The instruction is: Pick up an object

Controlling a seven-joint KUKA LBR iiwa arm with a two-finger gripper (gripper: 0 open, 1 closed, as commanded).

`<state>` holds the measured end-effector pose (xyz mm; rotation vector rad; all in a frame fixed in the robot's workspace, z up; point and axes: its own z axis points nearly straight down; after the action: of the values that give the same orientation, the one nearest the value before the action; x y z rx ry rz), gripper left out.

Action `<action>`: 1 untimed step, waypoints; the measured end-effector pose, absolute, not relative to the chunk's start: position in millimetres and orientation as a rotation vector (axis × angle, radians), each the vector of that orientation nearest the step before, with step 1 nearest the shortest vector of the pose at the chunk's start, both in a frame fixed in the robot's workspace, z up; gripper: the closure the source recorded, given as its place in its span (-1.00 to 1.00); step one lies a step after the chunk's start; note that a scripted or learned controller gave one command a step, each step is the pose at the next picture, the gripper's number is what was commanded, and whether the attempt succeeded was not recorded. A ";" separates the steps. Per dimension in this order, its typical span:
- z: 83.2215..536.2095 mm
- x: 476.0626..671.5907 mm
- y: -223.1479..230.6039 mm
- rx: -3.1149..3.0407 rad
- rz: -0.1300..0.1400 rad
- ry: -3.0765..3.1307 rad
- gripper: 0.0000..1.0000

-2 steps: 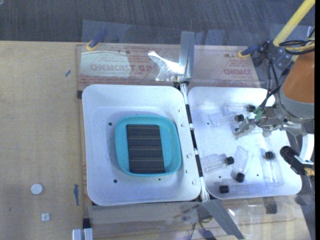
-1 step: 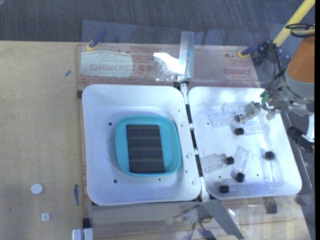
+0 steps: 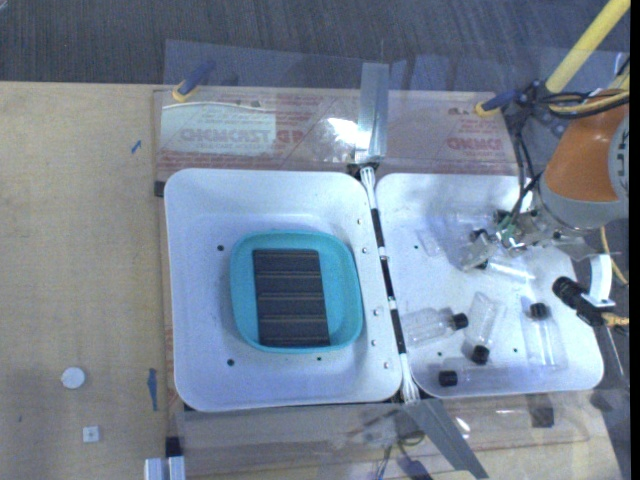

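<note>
White plastic makes up two bins that sit side by side on the wooden bench [image 3: 70, 218]. The left bin [image 3: 195, 268] holds a teal tray [image 3: 243, 288] with a dark ridged block [image 3: 290, 296] in its middle.

The right bin [image 3: 420, 203] holds small clear bottles with black caps. One bottle [image 3: 432, 323] lies on its side near the bin's left wall. Another bottle [image 3: 481, 328] lies just right of it, tilted. A third bottle [image 3: 543, 336] lies near the right edge. A loose black cap [image 3: 447, 377] sits near the bottom edge.

The arm [image 3: 590, 163], grey with an orange band, comes in at the right of the frame. The pincer [image 3: 497, 238] is low in the upper part of the right bin, over some clear things there. I cannot tell whether it is spread or pinching something.
</note>
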<state>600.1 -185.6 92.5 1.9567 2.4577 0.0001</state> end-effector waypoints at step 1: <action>99.9 600.7 -186.4 1.959 0.000 2.457 1.00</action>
<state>600.7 -186.4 99.9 1.9591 2.4570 0.0005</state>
